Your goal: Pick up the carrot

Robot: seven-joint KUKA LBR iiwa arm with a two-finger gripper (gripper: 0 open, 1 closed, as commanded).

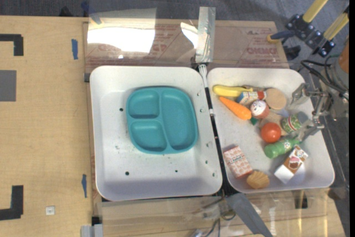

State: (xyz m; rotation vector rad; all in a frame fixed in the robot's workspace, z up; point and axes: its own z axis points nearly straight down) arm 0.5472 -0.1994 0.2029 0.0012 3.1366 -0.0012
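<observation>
The orange carrot [234,107] lies slantwise in the upper left part of the right bin [324,177], just below a yellow banana [229,89]. My gripper [304,110] hovers over the bin's right side, well to the right of the carrot. Its metal fingers [300,91] are spread open with nothing between them. Between gripper and carrot lie a small bottle [252,97], a red-and-white ball [258,109] and a tan round piece [275,99].
A red tomato [270,132], a green vegetable [280,147], a green can [291,122], a milk carton [293,164], a pink box [237,161] and a brown cookie [258,178] also lie in the right bin. The left bin [105,175] holds a teal divided plate [163,119].
</observation>
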